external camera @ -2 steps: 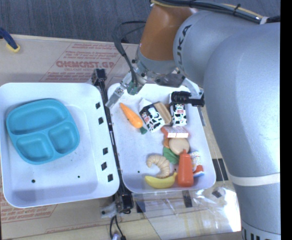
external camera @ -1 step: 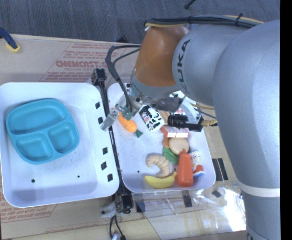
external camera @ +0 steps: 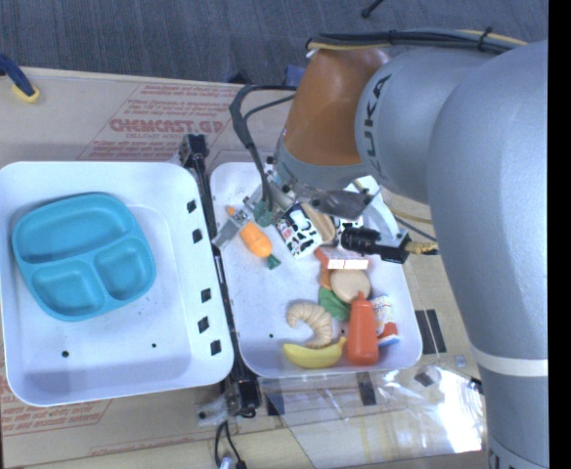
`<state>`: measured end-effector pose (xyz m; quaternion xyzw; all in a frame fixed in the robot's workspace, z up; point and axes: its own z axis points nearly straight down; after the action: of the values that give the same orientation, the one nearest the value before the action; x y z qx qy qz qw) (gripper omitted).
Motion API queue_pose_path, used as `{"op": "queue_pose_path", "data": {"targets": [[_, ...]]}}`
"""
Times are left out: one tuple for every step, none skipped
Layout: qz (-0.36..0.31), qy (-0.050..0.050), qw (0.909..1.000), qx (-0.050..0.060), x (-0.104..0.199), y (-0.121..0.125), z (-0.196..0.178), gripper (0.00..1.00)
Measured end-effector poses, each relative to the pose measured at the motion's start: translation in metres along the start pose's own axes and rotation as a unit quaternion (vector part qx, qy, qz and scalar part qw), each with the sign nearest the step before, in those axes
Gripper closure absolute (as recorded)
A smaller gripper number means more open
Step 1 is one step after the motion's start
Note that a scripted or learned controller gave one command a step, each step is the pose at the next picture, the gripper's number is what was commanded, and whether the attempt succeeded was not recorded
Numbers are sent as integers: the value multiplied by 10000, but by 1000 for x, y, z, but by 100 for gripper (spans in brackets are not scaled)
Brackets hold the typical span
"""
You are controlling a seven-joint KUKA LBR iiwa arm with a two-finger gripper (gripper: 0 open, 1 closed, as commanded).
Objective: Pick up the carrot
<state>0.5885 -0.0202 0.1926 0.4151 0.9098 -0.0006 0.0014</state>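
Hovering at the right bin's far left corner, our gripper sits just above the carrot; we cannot tell the fingers' spread. We should straddle the carrot squarely, then close.

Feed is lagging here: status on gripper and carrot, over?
Gripper low in right bin, at carrot. Grasp unconfirmed. Carrot on bin floor, upper left. Croissant, banana, bottle apart, nearer front.
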Motion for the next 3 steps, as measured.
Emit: {"op": "queue_pose_path", "data": {"targets": [[-1, 4, 10000, -1, 0, 0, 0, 0], [0, 4, 10000, -1, 0, 0, 0, 0], [0, 4, 10000, -1, 0, 0, 0, 0]]}}
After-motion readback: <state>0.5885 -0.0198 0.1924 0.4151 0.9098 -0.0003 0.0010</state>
